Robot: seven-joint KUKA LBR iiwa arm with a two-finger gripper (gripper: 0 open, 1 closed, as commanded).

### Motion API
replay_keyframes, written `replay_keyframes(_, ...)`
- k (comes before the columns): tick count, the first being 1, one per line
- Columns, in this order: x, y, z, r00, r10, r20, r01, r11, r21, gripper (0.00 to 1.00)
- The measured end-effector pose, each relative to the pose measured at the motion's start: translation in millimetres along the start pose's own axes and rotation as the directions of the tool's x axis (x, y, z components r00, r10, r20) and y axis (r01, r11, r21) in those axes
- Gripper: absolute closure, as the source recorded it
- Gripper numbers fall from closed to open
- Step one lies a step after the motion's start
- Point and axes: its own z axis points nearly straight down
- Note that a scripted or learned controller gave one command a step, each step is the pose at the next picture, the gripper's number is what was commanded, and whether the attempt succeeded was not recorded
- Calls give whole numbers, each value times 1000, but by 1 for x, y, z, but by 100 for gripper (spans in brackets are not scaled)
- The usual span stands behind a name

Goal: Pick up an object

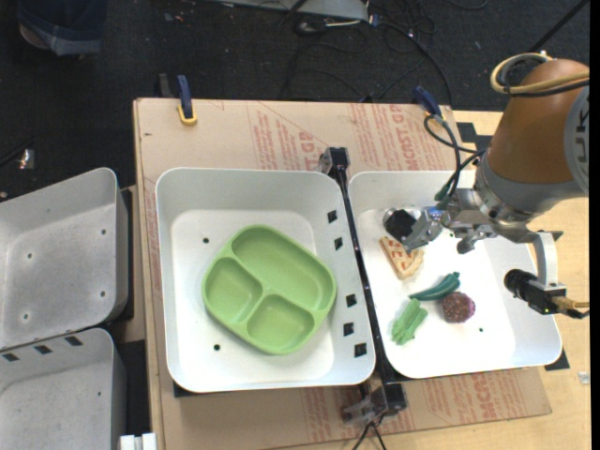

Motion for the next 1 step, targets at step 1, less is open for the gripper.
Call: replay_keyframes(1,0,2,-6,1000,-2,2,2,1000,-13,0)
